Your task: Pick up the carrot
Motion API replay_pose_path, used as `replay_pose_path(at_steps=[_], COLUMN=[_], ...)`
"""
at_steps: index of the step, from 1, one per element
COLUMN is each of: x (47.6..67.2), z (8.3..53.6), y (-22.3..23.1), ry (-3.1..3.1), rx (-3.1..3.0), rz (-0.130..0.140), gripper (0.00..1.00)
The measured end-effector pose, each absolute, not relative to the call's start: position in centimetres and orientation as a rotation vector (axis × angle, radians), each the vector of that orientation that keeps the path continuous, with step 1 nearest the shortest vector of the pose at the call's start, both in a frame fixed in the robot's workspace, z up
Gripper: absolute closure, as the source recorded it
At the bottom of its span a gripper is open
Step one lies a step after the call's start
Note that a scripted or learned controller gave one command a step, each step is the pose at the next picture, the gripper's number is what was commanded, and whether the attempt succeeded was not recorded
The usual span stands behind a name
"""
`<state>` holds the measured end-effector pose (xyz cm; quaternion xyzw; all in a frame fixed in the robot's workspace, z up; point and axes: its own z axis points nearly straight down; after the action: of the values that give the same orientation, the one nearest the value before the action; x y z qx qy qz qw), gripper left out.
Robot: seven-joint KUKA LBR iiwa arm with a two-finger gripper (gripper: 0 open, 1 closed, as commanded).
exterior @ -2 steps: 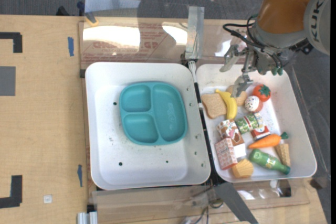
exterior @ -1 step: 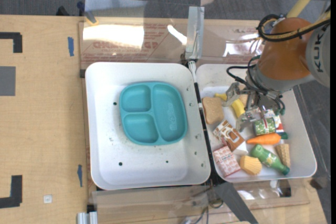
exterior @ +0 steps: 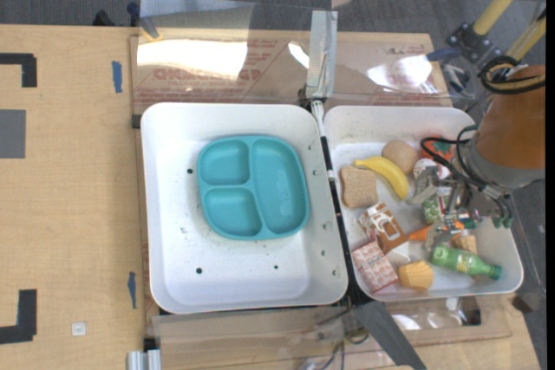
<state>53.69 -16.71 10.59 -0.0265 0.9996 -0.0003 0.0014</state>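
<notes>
Gripper low in right bin, just above carrot, beside bottle; finger state unclear.

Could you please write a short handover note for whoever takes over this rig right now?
Gripper: down in the right bin, low over the cluttered toys; whether it is open or shut cannot be made out.
Carrot: lying in the right bin just left of the gripper, partly hidden beside the small carton.
Nearby: banana, green bottle.
Done: arm is at the bin.
Left: secure the carrot and lift it.
</notes>
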Motion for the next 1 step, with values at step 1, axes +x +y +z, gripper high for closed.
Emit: replay_pose_path(at_steps=[1], x=[49.86], z=[9.00], y=[-14.20], ry=[3.118], rx=[-0.224], rz=[-0.008], gripper=[0.00])
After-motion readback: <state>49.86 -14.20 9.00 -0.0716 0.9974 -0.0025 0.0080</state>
